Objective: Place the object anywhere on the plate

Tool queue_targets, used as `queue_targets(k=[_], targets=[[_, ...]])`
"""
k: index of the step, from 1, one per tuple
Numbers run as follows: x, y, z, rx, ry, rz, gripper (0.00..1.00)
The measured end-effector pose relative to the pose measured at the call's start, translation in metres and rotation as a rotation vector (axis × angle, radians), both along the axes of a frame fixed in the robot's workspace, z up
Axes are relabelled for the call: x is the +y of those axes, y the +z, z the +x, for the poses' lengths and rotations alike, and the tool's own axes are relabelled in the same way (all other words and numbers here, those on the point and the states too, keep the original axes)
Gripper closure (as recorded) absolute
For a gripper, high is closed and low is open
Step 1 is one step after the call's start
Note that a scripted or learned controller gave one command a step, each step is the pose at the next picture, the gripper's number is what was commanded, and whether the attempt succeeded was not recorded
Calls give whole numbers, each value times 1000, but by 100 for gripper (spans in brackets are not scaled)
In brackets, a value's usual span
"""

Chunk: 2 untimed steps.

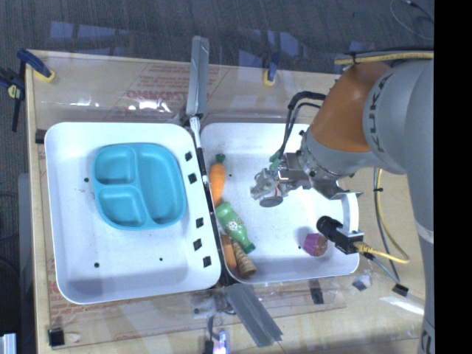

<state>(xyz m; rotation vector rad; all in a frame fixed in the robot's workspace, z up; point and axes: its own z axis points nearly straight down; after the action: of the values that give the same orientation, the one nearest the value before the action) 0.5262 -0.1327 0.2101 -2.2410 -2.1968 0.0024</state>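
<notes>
**Gripper over right bin, plate bare in left**

Left bin (pixel 66 271): blue plate (pixel 139 184) with three compartments, lying flat near the middle, slightly toward 12 o'clock.

Right bin (pixel 291 268): along the wall at 9 o'clock, a carrot (pixel 217 182), pointing toward 12. Just below it, toward 6 o'clock, a green bottle (pixel 234 228), tilted, cap end toward 5. Touching the bottle, at 7 o'clock of the bin, a brown item (pixel 240 260), kind not clear. Near the corner at 5 o'clock, a small purple object (pixel 316 244), well apart from the rest.

Gripper (pixel 267 186) near the bin's middle, pointing toward 9 o'clock, reached in from 3 o'clock on the grey arm (pixel 398 116) with its orange band. Something small and greenish-red seen at the fingers, too blurred to name or to call held. Jaws: cannot tell whether apart or together.
</notes>
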Motion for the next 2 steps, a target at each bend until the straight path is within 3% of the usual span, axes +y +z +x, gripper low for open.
queue_targets(k=[1,2], targets=[[84,9,10,0,70,0,100],[187,-20,41,3,-62,-1,100]])
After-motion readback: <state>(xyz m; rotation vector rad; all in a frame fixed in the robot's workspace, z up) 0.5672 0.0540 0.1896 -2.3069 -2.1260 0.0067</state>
